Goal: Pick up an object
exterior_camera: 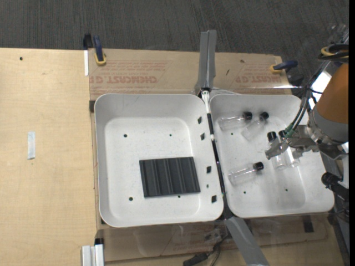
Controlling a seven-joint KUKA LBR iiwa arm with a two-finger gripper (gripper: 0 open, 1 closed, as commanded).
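Observation:
Several clear vials with black caps lie in the right bin. One vial rests near the bin's middle, its cap pointing up-right. Two more vials lie side by side at the bin's far left part. A fourth vial lies just beneath the gripper, with a black cap close above it. The gripper hangs low over the right half of this bin, reaching in from the right. I cannot make out whether it touches that vial.
The left bin holds a dark ribbed rectangular pad. A grey divider post rises between the bins at the back. Clamps hold cardboard behind the bins. The arm's orange band and cables overhang the right rim.

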